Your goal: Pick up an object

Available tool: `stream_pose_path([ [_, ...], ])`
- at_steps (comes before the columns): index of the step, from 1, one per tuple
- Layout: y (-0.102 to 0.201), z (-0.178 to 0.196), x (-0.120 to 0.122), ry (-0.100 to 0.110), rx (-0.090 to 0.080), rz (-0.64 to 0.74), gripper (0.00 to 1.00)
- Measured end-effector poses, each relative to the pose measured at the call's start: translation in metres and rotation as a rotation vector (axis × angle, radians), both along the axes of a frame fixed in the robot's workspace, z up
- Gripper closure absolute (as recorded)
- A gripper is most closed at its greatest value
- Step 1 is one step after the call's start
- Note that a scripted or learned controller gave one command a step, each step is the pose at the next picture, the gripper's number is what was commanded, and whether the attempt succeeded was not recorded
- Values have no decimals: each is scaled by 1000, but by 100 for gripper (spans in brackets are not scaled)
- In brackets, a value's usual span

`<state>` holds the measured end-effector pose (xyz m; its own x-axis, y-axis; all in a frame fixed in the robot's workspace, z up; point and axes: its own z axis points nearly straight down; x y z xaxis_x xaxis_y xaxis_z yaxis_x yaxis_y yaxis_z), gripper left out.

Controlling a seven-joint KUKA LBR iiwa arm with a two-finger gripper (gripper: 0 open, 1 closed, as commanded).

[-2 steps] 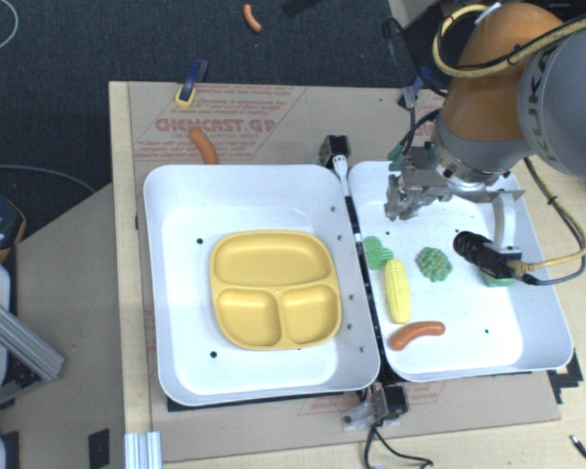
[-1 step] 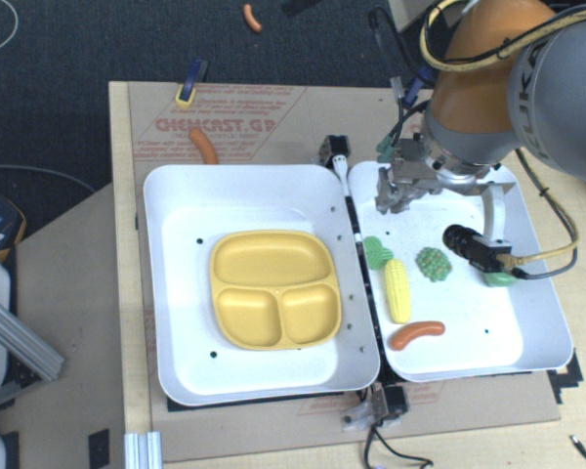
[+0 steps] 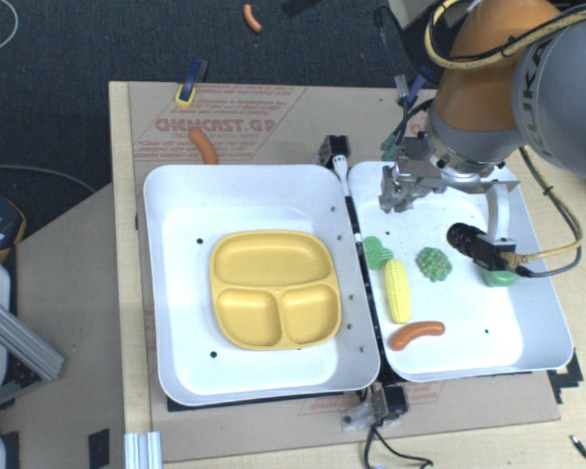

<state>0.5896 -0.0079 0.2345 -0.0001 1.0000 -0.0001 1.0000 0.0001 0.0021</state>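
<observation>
The right bin [image 3: 542, 311] carried the candidate items, none lifted. The gripper [image 3: 402, 191] hung over its back-left corner; jaw state could not be told. Along the left edge lay the corn cob [image 3: 397, 290], with the sausage [image 3: 416, 333] toward the front edge and the green broccoli piece [image 3: 433, 263] mid-bin — all untouched. Descent, grasp and lift remained.

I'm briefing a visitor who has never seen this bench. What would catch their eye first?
Probably the big yellow three-compartment plastic plate lying alone in the left white bin. Next, the grey arm's orange band over the right white bin, its gripper near the far edge, above a yellow toy corn cob and an orange toy sausage.
</observation>
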Motion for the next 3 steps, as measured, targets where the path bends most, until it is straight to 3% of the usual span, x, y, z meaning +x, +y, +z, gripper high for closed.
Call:
stream_pose_path([
  [1,0,-2,4,0,0,1,100],
  [2,-10,-10,-10,5,0,-2,100],
  [3,-6,0,1,-1,0,1,100],
])
